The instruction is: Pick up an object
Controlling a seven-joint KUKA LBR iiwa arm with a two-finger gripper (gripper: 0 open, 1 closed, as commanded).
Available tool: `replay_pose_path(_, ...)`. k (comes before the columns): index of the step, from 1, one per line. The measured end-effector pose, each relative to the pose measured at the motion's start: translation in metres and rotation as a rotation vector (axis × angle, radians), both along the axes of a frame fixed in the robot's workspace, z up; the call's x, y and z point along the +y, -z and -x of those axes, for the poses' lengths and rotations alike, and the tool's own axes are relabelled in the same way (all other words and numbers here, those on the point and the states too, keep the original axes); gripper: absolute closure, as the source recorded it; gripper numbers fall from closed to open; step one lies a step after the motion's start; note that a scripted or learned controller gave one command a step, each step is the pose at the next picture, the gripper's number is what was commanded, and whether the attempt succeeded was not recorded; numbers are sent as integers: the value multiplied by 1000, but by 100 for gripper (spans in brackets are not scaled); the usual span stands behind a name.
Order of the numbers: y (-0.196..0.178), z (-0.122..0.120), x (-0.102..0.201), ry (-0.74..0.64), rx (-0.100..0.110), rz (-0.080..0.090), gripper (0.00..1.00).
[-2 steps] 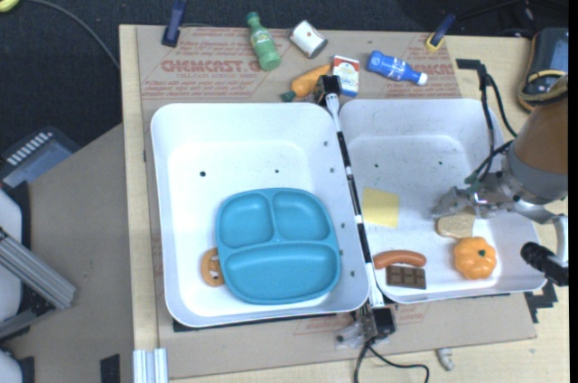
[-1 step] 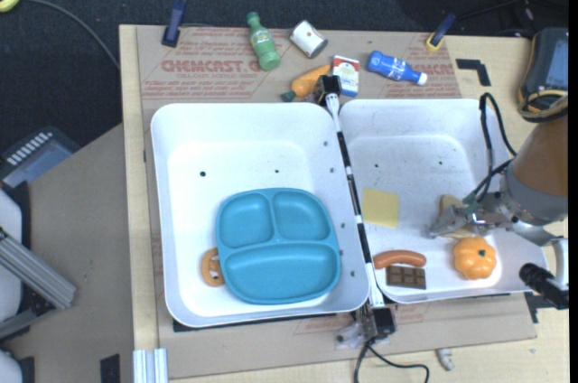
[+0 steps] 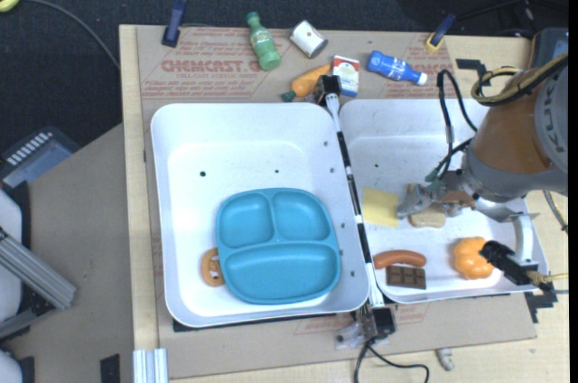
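The right bin [image 3: 397,146] holds a yellow cheese slice [image 3: 379,208], a tan bread-like piece [image 3: 431,218], a red sausage [image 3: 399,259], a brown chocolate bar [image 3: 405,277] and an orange pepper [image 3: 470,256]. My gripper [image 3: 423,202] reaches in from the right and sits low in this bin, right over the tan piece and just beside the yellow slice. The gripper's body hides part of the tan piece. Whether it touches the piece cannot be made out.
The left bin [image 3: 244,146] carries a blue divided plate [image 3: 275,244] with a pretzel [image 3: 211,267] at its left edge. Behind the bins lie a green bottle [image 3: 264,42], a white can [image 3: 308,38], a small carton [image 3: 345,74] and a blue bottle [image 3: 396,67]. Black cables [image 3: 445,115] hang over the right bin.
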State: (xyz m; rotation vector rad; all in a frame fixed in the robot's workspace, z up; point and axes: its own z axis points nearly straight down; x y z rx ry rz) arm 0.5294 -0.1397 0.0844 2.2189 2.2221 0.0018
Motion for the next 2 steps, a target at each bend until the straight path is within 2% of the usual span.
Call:
replay_pose_path(1,-10,0,-1,1,-1,1,100)
replay_pose_path(2,-101,-10,63,-1,-1,-1,100)
